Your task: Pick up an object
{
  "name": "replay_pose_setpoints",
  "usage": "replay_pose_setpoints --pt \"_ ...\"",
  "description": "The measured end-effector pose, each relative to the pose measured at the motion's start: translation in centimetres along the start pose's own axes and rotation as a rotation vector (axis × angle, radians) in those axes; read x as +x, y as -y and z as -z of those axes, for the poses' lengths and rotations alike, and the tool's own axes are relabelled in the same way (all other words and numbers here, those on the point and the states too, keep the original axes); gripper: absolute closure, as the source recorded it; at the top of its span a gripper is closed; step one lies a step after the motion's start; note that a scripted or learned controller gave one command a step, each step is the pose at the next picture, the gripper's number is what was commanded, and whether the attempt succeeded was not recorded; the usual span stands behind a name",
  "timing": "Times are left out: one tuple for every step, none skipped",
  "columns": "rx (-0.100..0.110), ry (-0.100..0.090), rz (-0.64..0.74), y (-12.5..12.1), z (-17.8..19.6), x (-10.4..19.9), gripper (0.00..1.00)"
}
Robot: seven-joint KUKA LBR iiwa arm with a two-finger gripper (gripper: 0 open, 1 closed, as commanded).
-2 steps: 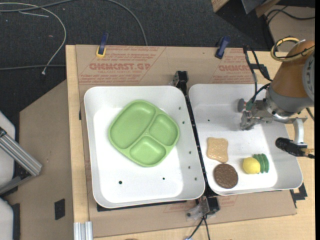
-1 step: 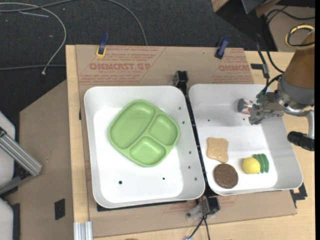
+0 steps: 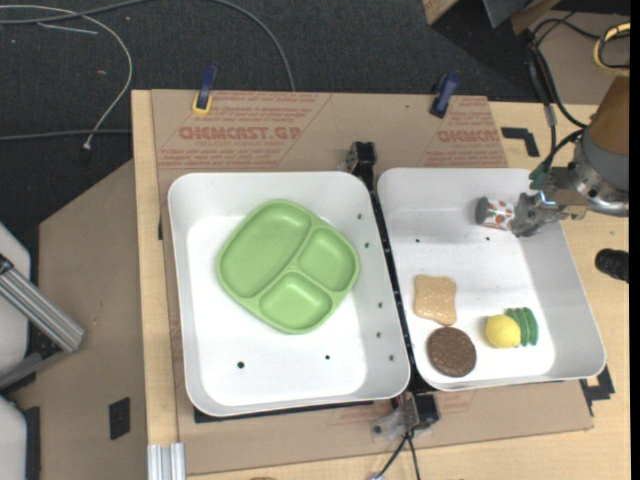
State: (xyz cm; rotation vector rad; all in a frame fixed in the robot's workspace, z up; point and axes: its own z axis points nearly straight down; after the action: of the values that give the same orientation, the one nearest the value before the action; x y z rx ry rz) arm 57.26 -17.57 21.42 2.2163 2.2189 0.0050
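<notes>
My gripper (image 3: 524, 216) is low over the back of the right bin (image 3: 560, 278), near its far right corner. A small grey and red object (image 3: 492, 211) lies just to the gripper's left, touching it or nearly so. Toward the front of the same bin sit a tan bread slice (image 3: 436, 298), a round brown cookie (image 3: 451, 351) and a yellow lemon with a green piece beside it (image 3: 510, 330).
A green divided plate (image 3: 288, 265) rests in the left bin (image 3: 200, 338). The bins stand on a cardboard sheet held by blue clamps (image 3: 445, 94) at the back. Cables run behind the arm at upper right.
</notes>
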Motion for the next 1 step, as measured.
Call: replay_pose_setpoints --pt "0.0 0.0 0.0 -0.15 4.25 -0.02 1.0"
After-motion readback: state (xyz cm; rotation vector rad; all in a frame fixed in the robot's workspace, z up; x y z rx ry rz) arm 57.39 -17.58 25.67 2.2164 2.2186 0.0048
